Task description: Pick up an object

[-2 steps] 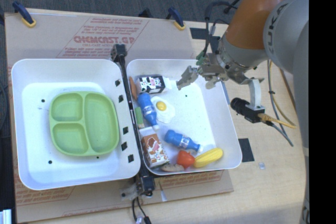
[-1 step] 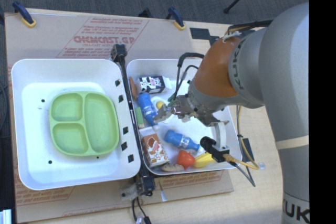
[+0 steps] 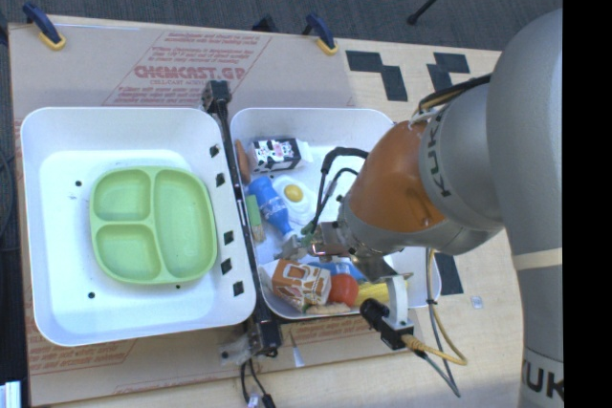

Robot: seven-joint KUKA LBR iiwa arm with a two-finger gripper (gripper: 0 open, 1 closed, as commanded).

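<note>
Clutter is crowded into the right bin (image 3: 368, 121): a blue bottle (image 3: 271, 207), a fried-egg toy (image 3: 293, 194) and a printed carton (image 3: 275, 151). The end effector (image 3: 330, 244) (finger state cannot be told) is lowered among them. A green divided plate (image 3: 153, 225) is seen in the left bin (image 3: 48, 205).

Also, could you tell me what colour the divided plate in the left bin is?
Light green, seen best in the camera view: divided plate.

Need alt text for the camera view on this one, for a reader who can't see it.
A grey-and-orange arm reaches from the right into the right white bin, over a clutter of small items including a blue bottle. The left white bin holds a green divided plate.
</note>
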